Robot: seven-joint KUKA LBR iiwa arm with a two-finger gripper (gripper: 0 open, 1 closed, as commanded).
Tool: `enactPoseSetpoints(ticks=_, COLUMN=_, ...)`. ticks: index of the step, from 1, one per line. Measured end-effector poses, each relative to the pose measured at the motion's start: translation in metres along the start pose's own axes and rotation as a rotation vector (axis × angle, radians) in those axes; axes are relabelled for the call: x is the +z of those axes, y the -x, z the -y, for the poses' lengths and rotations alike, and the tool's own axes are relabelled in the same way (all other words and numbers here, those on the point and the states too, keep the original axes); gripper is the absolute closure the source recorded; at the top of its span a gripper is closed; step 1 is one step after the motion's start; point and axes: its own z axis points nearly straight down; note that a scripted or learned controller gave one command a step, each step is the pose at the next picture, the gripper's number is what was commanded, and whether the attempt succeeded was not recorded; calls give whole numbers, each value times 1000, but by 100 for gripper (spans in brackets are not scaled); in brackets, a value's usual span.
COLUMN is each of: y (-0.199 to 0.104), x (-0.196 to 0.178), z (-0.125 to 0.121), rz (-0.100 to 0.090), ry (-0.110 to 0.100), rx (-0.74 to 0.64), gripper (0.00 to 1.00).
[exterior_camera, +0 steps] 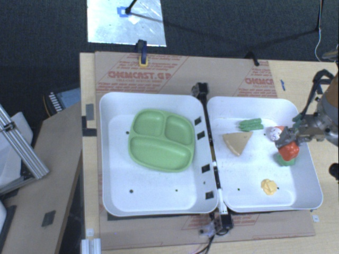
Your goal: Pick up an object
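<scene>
In the right bin [304, 194] lie several small items. A red toy with a green base [287, 153] sits near the right wall. Close by is a small white piece [272, 134]. A green toy vegetable [250, 124] lies toward the back, a tan wedge [237, 142] at the left, and a yellow lump [269, 186] near the front. My gripper [288, 137] reaches in from the right. It sits low, directly over the red toy's top and beside the white piece. The view does not settle whether it touches the red toy.
The left bin [114, 194] holds a light green divided plate [161, 140]. A black hinge strip [207, 147] runs between the two bins. Both rest on a cardboard sheet [175, 73]. A metal frame [18, 147] stands at the far left.
</scene>
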Motion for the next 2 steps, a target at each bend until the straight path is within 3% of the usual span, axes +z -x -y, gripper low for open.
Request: enactPoseSetpoints(ticks=2, y=-117, x=19, z=-17, rz=0, ry=0, rx=1, gripper=100)
